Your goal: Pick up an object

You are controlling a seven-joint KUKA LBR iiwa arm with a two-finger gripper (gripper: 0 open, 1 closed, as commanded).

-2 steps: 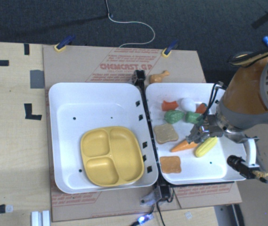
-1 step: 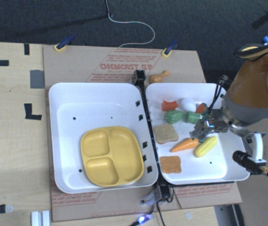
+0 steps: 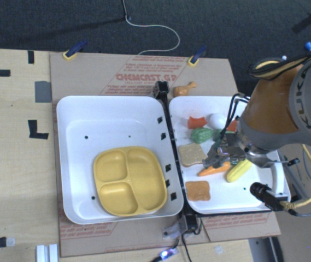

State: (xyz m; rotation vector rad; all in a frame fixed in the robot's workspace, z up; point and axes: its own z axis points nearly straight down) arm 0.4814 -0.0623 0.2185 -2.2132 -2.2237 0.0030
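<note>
From above, my gripper is down inside the right bin, in among the play food, and I cannot tell whether it is apart or together, the dark wrist parts hide that.

Right beneath it lies an orange carrot, a thin tapered piece pointing left, touching or almost touching a yellow corn cob that slants just to its right. To the left of my gripper sits a tan, square slice of bread; nearer the front edge lies a browner orange toast-like square. Farther back I see a green leafy piece, a red piece and a white rounded one.

The left bin holds a yellow divided plate with three compartments, resting toward its near right.
</note>
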